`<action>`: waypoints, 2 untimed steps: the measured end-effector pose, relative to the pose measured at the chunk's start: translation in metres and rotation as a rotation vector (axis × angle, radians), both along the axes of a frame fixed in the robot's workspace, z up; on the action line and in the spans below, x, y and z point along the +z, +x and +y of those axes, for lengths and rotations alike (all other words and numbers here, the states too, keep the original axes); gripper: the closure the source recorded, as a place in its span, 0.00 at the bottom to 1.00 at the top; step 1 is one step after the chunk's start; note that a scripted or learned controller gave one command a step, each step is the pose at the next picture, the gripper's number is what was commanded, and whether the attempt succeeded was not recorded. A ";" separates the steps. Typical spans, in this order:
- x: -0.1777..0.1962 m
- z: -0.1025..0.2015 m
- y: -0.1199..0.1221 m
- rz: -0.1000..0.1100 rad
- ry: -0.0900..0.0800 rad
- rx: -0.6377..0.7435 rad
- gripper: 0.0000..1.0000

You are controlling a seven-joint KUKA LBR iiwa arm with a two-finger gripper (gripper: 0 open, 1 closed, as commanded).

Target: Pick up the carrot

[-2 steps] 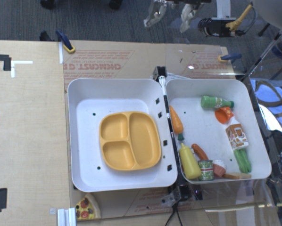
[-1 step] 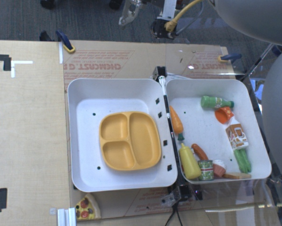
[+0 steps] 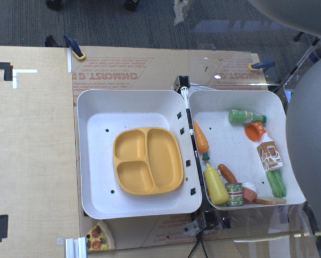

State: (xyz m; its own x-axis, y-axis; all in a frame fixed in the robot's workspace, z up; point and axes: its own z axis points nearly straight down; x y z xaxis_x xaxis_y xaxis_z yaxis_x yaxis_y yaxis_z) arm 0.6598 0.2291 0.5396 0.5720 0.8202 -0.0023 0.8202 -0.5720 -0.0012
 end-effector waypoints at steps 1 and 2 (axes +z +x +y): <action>-0.011 -0.001 0.000 0.000 0.000 -0.441 0.00; 0.000 -0.002 -0.007 -0.002 0.000 -0.655 0.00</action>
